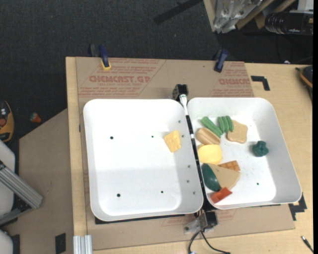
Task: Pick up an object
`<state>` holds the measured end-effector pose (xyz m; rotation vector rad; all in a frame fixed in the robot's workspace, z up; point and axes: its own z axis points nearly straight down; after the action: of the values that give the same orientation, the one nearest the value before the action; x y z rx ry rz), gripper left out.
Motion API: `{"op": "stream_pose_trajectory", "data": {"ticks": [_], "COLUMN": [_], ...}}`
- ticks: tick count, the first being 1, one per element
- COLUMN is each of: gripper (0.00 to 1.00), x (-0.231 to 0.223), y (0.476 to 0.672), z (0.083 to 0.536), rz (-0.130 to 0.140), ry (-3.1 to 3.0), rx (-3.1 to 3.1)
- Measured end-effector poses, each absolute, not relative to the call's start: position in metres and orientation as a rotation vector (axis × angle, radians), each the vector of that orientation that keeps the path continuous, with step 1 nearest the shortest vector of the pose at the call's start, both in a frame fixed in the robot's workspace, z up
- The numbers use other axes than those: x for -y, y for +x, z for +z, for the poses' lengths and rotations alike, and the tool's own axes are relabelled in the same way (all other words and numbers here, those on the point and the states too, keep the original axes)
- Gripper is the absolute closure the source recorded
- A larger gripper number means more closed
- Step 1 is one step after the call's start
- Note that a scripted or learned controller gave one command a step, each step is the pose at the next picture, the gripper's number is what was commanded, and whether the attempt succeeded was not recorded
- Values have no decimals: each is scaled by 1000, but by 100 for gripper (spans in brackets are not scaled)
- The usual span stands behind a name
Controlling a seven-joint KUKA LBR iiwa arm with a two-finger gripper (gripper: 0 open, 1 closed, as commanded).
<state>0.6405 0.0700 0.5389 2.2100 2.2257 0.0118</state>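
Pincer: state cannot be told
Bench (149, 74): brown board carrying two white bins
Left bin (99, 149): yellow piece (173, 141)
Floor (39, 34): dark carpet

At the far edge, right of centre, what seems to be the gripper (229, 15) shows as pale grey, glinting metal with a ragged outline, cut off by the frame. Tan bars (253, 15) slant away from it to the right, and just right of those sits a black ribbed cylinder (283, 21). Finer detail is too blurred to tell.
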Motion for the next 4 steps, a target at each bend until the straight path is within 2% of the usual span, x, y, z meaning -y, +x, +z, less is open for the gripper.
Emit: {"op": "stream_pose_trajectory", "data": {"ticks": [1, 2, 3, 4], "gripper": [100, 100, 100, 100], "x": [-139, -181, -227, -224], "y": [605, 560, 588, 644], "z": [536, 382, 259, 331], "rz": [-1, -26, -14, 15], "ry": [2216, 2223, 2221, 2218], "rx": [-2231, -2236, -2229, -2217]}}
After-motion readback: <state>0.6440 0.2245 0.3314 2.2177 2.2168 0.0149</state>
